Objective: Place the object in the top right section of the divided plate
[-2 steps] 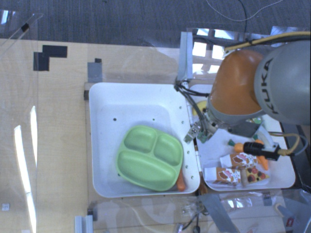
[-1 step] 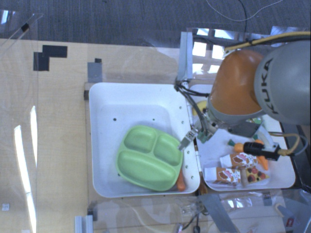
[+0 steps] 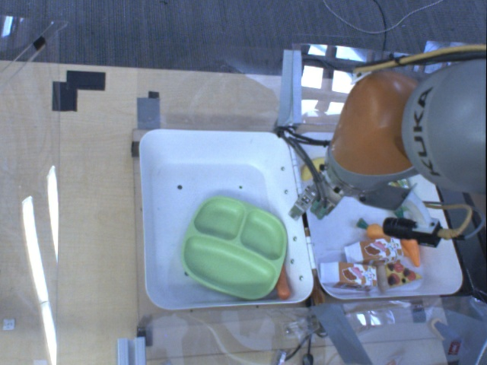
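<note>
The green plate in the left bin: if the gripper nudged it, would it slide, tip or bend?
The green plate looks like rigid moulded plastic, so it probably won't bend. It lies flat and low in the left bin, so tipping seems unlikely. On that smooth white floor it would likely slide.

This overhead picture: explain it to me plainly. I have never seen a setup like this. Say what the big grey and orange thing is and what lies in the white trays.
The big grey shape with the orange band is a robot arm, reaching in from the right. One fixed camera looks down on the bench at a slant. The bench carries two shallow white bins side by side. The left bin holds a green divided plate with three sections, and a small orange piece lies against the plate's lower right edge. The right bin holds small toy food items, some orange, some like printed packets. The arm's gripper sits at the bins' shared edge, near the plate. Its grip is too small to make out.
</note>
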`<move>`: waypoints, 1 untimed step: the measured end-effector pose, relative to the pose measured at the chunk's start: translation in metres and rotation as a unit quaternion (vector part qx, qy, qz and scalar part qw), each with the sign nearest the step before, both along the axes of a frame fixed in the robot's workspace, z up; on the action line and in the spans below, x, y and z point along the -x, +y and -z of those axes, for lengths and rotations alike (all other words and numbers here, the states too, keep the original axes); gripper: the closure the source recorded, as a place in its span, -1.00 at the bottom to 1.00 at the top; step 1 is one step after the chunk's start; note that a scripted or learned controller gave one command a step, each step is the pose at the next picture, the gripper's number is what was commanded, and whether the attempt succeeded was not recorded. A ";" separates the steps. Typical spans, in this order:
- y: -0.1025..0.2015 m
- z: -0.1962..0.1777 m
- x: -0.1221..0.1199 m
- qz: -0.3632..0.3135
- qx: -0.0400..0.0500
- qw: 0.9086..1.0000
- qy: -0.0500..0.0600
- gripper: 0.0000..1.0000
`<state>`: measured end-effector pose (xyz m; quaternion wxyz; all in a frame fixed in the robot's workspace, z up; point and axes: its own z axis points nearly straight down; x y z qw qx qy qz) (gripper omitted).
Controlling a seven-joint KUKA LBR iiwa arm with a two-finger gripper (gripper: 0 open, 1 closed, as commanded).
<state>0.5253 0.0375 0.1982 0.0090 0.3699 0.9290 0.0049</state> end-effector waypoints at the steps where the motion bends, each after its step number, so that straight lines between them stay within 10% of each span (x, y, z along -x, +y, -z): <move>1: -0.055 0.010 0.037 0.015 0.001 1.000 0.006 1.00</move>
